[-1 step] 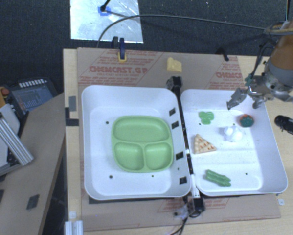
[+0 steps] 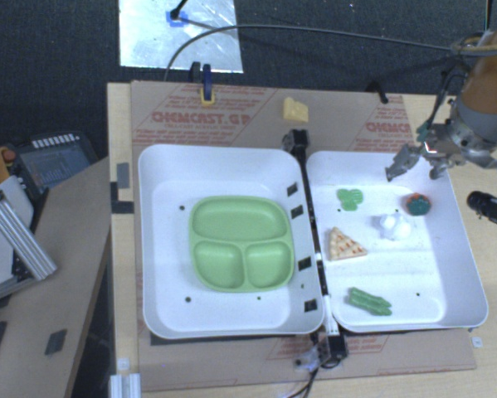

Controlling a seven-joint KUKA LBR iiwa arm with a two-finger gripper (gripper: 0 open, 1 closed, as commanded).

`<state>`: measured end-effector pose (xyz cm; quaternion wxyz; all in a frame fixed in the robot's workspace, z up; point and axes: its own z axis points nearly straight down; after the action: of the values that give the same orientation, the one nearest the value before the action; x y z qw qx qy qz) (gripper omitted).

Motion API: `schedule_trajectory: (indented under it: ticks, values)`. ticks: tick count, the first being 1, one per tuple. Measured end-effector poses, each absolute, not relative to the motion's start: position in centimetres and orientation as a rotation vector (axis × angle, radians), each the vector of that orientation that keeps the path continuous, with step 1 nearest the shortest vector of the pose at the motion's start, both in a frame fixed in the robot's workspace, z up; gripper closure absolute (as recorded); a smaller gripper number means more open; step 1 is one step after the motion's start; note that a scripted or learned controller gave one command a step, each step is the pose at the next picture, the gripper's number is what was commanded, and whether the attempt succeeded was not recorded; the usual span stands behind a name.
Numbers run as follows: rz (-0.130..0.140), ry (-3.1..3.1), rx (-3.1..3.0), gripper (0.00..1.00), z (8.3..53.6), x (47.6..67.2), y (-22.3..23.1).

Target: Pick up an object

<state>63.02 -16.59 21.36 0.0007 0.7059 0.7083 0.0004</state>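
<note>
Nearest the camera, a green bean-like piece (image 2: 370, 301) lies at the right bin's (image 2: 460, 301) front. Behind it sit a pizza-slice toy (image 2: 345, 245), a white lump (image 2: 390, 224), a green leafy piece (image 2: 349, 196) and a small round red-and-teal piece (image 2: 416, 204). My end effector (image 2: 420, 163) hovers released, grasping nothing, over the far edge. Descending here, I risk striking the rim or nudging that round piece away.

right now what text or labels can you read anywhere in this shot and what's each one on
"CHEMCAST GP", red print on the brown protective sheet under the bins, behind the left bin.
A second red print of the same kind on that sheet behind the right bin: partly cut off by the tool, too blurred to read for sure.
The grey device at the left has a screen and markings: too small to read.
</note>
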Motion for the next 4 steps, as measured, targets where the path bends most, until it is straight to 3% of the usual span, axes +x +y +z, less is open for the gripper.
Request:
schedule_trajectory:
  ticks: [1, 2, 3, 4]
  values:
    - [-0.001, 2.229, 2.215, 0.0, 16.3, 64.1, -16.6]
    - [-0.002, 2.226, 2.219, 0.0, 10.2, 63.5, -16.2]
    - [0.0, 2.226, 2.216, 0.0, 8.4, 63.6, -16.1]
    - [0.004, 2.225, 2.211, 1.0, 9.7, 63.7, -16.1]
